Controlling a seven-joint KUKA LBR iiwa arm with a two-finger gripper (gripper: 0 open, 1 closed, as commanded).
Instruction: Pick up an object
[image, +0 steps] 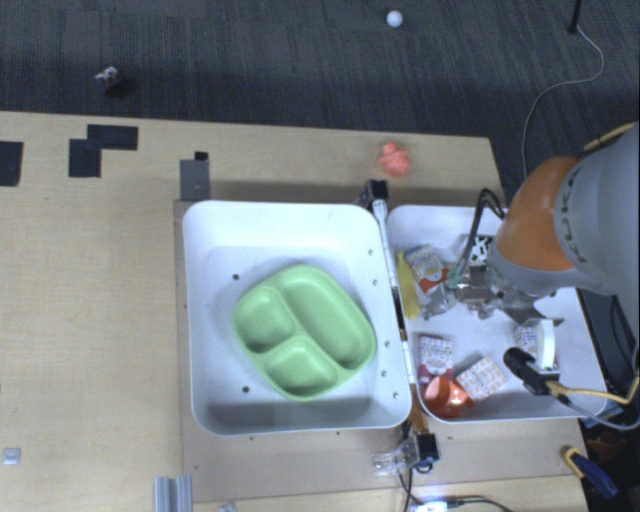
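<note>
Small packets (436, 352) and an orange cup (447, 396) lie scattered in the right bin (575, 405); the left bin (200, 300) holds a green divided plate (303, 330). A clean pick probably means centring on one separate packet before closing. The gripper (470, 290) hangs low over the right bin's middle, wrist angled leftward; its opening cannot be told.

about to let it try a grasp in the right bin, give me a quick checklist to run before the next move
1. Arm over the right bin: ok, the gripper is above it.
2. Objects within reach: ok, small packets and an orange item lie in that bin.
3. Anything held: cannot tell.
4. Left bin: ok, the green divided tray lies apart from the arm.
5. Cables: not ok, a yellow cable crosses the right bin's rim.
</note>
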